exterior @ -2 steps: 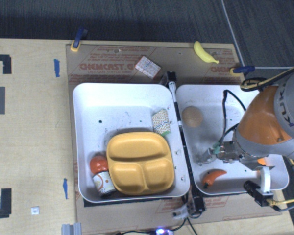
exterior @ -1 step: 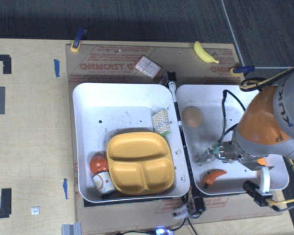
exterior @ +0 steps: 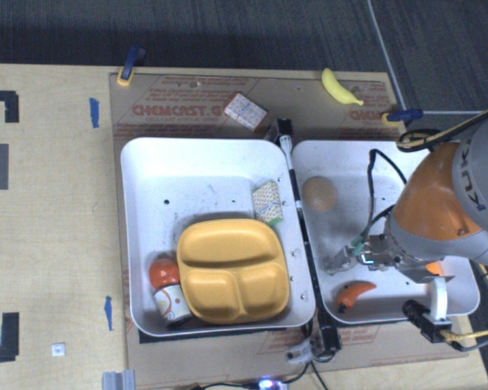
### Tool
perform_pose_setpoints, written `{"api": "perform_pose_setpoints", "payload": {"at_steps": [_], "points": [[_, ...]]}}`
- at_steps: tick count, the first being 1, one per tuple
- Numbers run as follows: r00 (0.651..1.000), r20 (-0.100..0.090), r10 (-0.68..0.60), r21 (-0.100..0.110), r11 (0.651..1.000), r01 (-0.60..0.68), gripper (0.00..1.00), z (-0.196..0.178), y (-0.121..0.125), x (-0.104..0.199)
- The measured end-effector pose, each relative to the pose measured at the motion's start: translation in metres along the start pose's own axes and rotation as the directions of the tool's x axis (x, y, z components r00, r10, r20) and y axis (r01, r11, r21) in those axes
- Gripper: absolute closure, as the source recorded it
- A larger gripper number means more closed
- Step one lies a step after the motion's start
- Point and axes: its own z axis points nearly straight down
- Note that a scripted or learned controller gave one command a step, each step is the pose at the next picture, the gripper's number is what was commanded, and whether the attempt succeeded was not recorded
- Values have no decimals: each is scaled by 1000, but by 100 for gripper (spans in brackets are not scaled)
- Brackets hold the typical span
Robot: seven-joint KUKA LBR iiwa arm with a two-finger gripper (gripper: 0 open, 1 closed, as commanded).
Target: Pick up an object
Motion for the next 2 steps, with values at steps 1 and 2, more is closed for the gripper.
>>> {"api": "perform_pose_setpoints", "payload": {"at_steps": [1,2], "points": [[1000,0,0,0,1000,0,0,0,0,0],[1000,0,0,-1,1000,0,0,0,0,0]]}}
